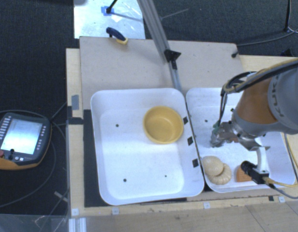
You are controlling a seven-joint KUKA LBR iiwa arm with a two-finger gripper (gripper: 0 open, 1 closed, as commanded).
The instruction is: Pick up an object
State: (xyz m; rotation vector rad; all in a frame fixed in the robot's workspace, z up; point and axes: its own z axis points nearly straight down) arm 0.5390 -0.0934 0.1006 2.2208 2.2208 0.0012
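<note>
Low in the right bin [202, 105], the gripper [219, 138] hovers near its left wall; grip possibly unreadable; cream shell-shaped object [216, 168] hugs the front rim.

Two white bins [139, 187] [202, 105] side by side. One yellow bowl [163, 124], in the left bin. Two cream shell-like pieces [213, 165] [222, 174], touching, in the right bin. One orange-brown piece [242, 176] beside them. One pendant [21, 140] with screen, left of the surface.
</note>
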